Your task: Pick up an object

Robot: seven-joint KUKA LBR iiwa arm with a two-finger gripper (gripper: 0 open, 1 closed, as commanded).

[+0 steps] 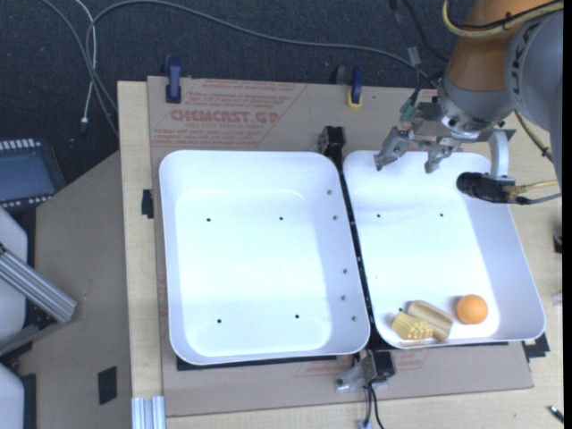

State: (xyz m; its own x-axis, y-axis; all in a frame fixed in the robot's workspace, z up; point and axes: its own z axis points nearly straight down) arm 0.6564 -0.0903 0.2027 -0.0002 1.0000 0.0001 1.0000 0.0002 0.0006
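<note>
I saw my pincer (413,155) hanging wide open and holding nothing above the right bin's (500,239) far rim. The orange ball (472,309) and two yellow pieces (420,322) lay well below it. Left of it, the board (228,114) read "CHEMCAST GP".
</note>
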